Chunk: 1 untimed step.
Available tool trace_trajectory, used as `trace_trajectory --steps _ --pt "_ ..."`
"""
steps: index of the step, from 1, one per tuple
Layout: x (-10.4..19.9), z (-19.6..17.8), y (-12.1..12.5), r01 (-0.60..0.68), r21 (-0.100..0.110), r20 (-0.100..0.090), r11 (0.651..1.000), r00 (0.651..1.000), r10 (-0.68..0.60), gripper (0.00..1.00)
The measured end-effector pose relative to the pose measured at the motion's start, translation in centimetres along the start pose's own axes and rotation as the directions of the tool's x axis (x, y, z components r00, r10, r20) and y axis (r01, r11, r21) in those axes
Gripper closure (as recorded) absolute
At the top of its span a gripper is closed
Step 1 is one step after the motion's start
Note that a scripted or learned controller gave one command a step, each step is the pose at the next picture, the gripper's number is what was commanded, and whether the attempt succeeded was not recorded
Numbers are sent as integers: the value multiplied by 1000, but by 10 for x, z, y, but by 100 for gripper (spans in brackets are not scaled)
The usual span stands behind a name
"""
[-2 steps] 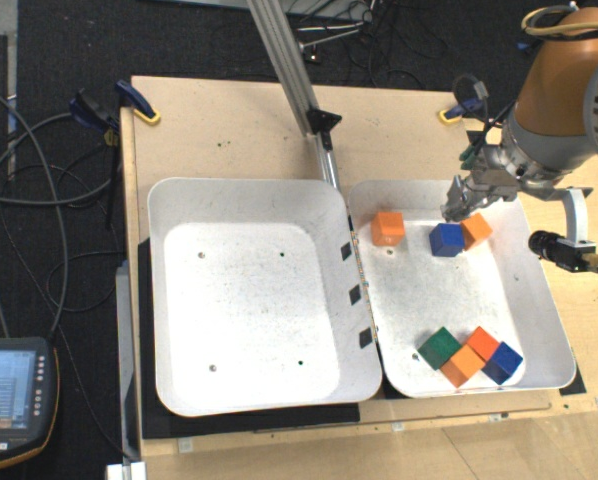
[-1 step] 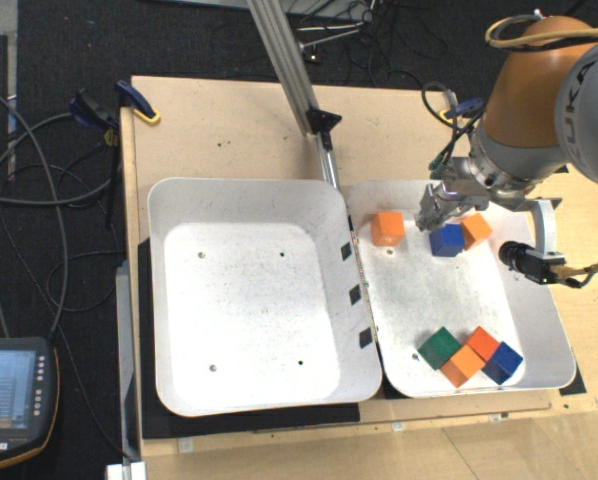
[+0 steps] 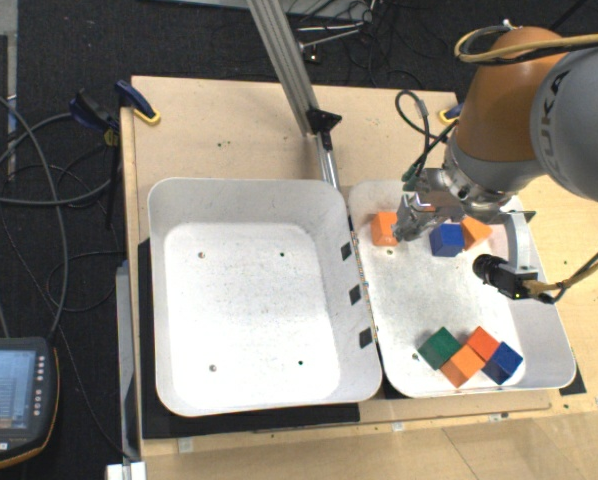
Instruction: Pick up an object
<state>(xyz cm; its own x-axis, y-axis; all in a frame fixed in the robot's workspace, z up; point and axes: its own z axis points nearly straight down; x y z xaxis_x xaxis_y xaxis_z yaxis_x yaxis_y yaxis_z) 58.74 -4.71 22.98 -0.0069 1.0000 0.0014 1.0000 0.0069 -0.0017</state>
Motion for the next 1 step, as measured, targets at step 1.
trace_trajectory --steps 1 --pt "50 -11 -23 2 0 -1 1000 1000 -2 100"
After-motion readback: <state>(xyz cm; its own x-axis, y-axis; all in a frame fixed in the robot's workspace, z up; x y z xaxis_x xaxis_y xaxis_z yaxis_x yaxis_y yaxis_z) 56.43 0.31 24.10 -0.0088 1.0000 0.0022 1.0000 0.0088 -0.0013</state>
